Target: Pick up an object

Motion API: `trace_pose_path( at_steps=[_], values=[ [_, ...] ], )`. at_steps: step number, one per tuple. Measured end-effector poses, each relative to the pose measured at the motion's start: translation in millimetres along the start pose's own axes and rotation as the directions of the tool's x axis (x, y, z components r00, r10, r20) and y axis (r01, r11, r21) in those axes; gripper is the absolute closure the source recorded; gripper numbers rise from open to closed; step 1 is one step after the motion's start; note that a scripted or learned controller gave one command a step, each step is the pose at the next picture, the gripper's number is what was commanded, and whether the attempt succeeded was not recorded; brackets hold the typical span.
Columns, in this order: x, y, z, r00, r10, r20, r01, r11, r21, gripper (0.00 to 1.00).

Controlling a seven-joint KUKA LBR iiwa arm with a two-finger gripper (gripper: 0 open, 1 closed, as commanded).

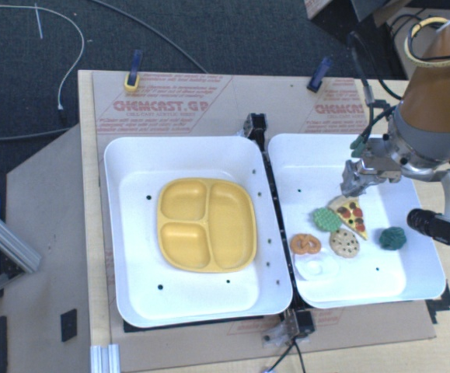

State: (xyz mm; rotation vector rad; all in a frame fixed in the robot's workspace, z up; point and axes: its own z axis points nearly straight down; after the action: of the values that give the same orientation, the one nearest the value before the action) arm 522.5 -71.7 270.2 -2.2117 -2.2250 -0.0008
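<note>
**Arm poised over the right bin's toy food**

Two shallow white plastic bins sit side by side on a pale wooden counter [100, 224] printed with faded red lettering. The left bin [131, 286] holds a yellow plastic plate with three compartments [207, 224], lying flat near its middle.

The right bin [380, 282] holds a small cluster of toy food pieces. A slice of toy pizza with red and yellow toppings [352, 213] lies near the bin's centre, touching a green ruffled leaf-like piece [326, 220] on its left. Just below them sit an orange pretzel-shaped piece [305, 244] and a round tan cookie with dark chips [343, 243], close together. A small flat white piece [310, 269] lies just below the pretzel, hard to make out against the bin floor. A dark green lumpy ball like a broccoli head [392, 238] lies apart to the right of the cluster.

The grey arm with its orange band [434, 92] reaches in from the right, and the metal gripper [354, 183] hangs over the right bin just above the pizza slice's upper edge. From this angle I cannot tell whether the jaws are open or closed, and nothing is seen between them; the pieces all lie on the bin floor.

Two blue clamps [135, 64] sit along the counter's far edge, and a white cable [69, 22] loops over the dark carpet beyond.
</note>
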Motion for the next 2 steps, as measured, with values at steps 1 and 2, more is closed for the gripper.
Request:
trace_pose_path(
  at_steps=[1,2],
  values=[
    [53,-13,4,1.0,0.002,0.001,-0.002,1.0,0.001,1.0],
    [105,-9,25,1.0,0.001,0.001,-0.001,1.0,0.002,1.0]
  ],
)
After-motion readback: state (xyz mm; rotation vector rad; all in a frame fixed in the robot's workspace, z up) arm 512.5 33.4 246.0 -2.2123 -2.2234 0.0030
